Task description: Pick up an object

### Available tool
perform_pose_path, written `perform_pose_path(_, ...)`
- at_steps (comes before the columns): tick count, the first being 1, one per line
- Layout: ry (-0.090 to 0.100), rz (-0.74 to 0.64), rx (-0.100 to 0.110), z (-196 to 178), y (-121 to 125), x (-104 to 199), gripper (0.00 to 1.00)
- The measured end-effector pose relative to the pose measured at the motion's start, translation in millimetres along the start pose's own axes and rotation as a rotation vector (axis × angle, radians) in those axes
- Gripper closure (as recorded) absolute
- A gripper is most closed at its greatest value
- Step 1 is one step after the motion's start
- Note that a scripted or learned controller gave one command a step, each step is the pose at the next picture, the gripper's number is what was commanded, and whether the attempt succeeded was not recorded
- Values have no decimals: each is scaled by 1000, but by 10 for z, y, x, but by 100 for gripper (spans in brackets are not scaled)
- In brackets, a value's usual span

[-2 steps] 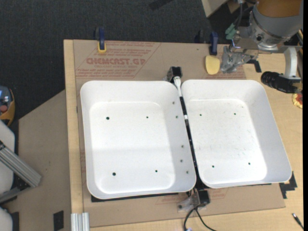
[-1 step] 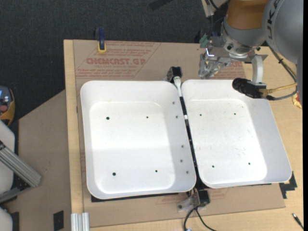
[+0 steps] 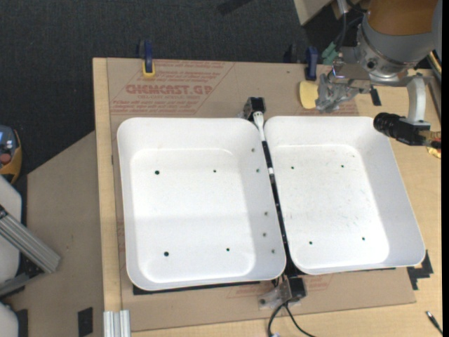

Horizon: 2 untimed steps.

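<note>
A small pale yellow object (image 3: 307, 94) lies on the brown board just beyond the far left corner of the right bin (image 3: 393, 188). My gripper (image 3: 334, 101) hangs right beside it, on its right, over the board and above the bin's far rim. Whether the gripper touches the yellow object I cannot tell. The grey wrist with its orange band (image 3: 403, 5) rises toward the top right corner. The left bin (image 3: 133, 188) sits alongside, well away from the gripper.
Two blue clamps (image 3: 146, 53) (image 3: 312, 60) hold the board's far edge. A black strip and bracket (image 3: 255, 108) run between the bins. A black cylinder (image 3: 394, 126) juts over the right bin's far right corner. A cable (image 3: 284, 297) lies at the front.
</note>
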<state>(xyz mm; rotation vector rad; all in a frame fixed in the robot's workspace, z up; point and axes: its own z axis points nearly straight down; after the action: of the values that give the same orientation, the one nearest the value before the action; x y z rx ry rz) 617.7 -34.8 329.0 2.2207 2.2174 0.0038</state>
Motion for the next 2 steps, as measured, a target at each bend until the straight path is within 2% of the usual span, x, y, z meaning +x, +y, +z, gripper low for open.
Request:
perform_pose_path(1,0,-4,-1,280,396,484,100)
perform_pose_path(2,-5,7,-5,-258,495,-554,100)
